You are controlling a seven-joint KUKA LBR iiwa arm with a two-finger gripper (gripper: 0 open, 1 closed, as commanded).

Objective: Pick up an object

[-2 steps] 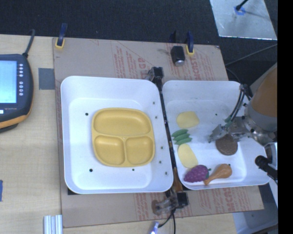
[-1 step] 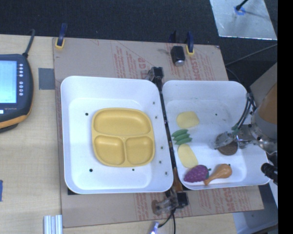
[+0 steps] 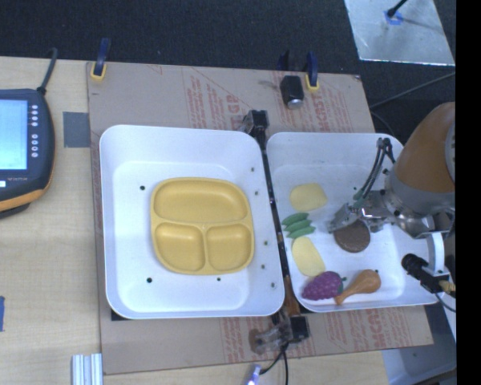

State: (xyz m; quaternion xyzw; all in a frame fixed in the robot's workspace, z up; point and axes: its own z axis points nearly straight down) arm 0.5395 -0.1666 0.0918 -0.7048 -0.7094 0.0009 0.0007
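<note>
Near-edge clamp (image 3: pixel 279 334): small dark metal fitting with trailing cables, at the near edge of the cardboard, below the seam between the two bins.
Bench (image 3: pixel 40 295): pale wood-grain top, flat, bare at near left.
Cardboard sheet (image 3: pixel 184 95): brown, matte, printed with faint red lettering, lying under both bins.
Left bin (image 3: pixel 124 215): shallow white plastic, rounded corners, smooth and glossy; holds one plate.
Right bin (image 3: pixel 337 155): same white plastic, touching the left bin along the seam; holds six small objects.
Arm (image 3: pixel 429 151): grey with orange band, reaching in from the right over the right bin's right side.
Divided plate (image 3: pixel 202 223): yellow plastic, rounded rectangle, one long compartment far and two smaller ones near; central in the left bin.
Teach pendant (image 3: pixel 12 151): grey and orange casing with a pale screen, on the bench at far left.
Gripper (image 3: pixel 354 217): metallic, low in the middle of the right bin, just above the brown disc; whether spread or closed cannot be told.
Tan drumstick (image 3: pixel 359 285): club-shaped, smooth, near right, touching the grapes.
Purple grapes (image 3: pixel 322 285): bumpy cluster, near side of the right bin.
Brown disc (image 3: pixel 353 239): dark, round, flat, mid-bin, right of the pods.
Near yellow piece (image 3: pixel 308 256): pale oval, smooth, just beyond the grapes.
Far yellow piece (image 3: pixel 307 196): pale, rounded, far left in the bin.
Green pods (image 3: pixel 298 224): slim, ridged, between the two yellow pieces.
Blue clamps (image 3: pixel 100 58): small, on the cardboard's far edge.
</note>
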